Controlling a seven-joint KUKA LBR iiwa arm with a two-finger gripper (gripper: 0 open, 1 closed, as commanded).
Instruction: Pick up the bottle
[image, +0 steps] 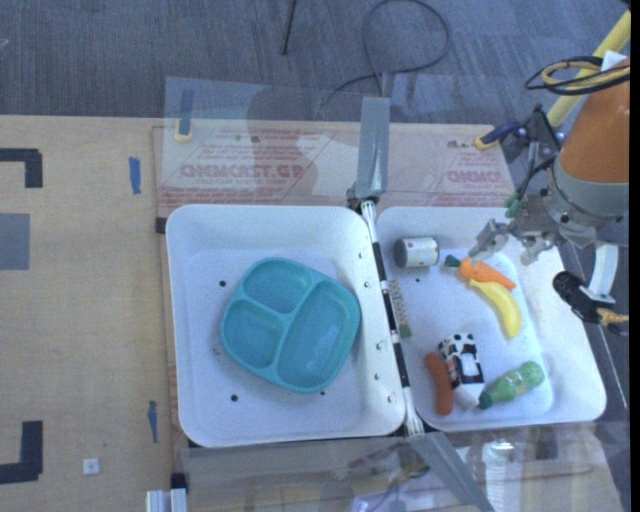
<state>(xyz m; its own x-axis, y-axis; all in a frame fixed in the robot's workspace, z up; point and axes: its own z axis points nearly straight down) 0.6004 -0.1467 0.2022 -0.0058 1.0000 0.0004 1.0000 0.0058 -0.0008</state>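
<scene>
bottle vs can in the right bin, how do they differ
The bottle is green; the can is silvery grey. The bottle is longer with a tapered neck; the can is a short, stubby cylinder. The bottle lies near the bin's front edge, touching the cow toy; the can lies alone at the back, near the divider. Both lie on their sides in the right bin.

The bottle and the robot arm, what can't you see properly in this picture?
- Bottle, camera view: too small and blurry to read its label.
- End effector, camera view: blurred and crowded by wrist parts, so whether it is open or shut is unclear.
- Arm, camera view: cut off by the right and top edges.
- Black-and-white toy, camera view: too small to identify.
</scene>
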